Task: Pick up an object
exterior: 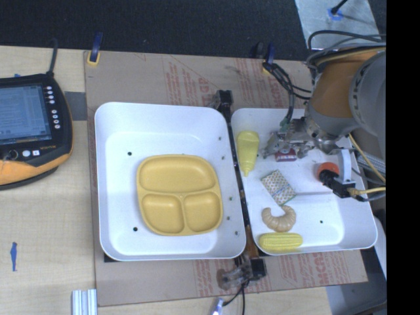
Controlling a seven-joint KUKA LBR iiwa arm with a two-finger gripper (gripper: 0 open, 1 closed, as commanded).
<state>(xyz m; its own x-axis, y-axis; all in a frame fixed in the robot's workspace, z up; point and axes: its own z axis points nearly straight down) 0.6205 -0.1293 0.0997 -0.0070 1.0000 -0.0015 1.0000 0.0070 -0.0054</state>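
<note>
My gripper (287, 146) hangs low over the upper middle of the right bin (348, 238), with the grey and orange arm (341, 90) behind it to the right. A small dark red item (287, 155) lies right under the gripper; I cannot tell whether it is held. In the same bin, a yellow cone-shaped piece (247, 148) lies to the left of the gripper. Below it are a patterned packet (278, 186), a tan curved piece (279, 218) and a yellow corn cob (281, 242). A red-orange object (327, 170) sits at the right.
The left bin (118, 176) holds a yellow divided plate (178, 193). A control pendant with a screen (29, 126) rests on the bench at far left. Cables and a black fitting (341, 188) hang over the right bin's right side.
</note>
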